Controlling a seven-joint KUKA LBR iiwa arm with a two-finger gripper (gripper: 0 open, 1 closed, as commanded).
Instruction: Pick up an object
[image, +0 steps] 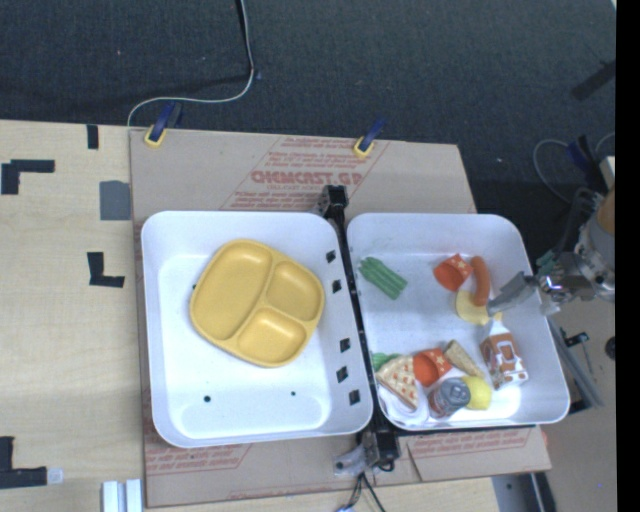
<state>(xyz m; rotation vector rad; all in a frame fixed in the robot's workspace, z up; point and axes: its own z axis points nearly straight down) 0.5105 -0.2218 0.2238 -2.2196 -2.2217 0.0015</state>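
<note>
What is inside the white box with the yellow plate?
Inside the left bin lies the yellow plate, which has three sections with nothing in them. Small dark dots mark the bin's floor. What the floor looks like beneath the plate is covered.

right bin (520, 240): toy food items | green ridged piece (383, 277) lying flat, upper left, apart from the rest | orange sausage (481, 280) beside red-orange piece (453, 270) and yellow piece (470, 306) | pizza slice (398, 380), tomato (431, 365), grey can (450, 396), lemon (478, 394), printed packet (502, 361) clustered along front wall
</note>
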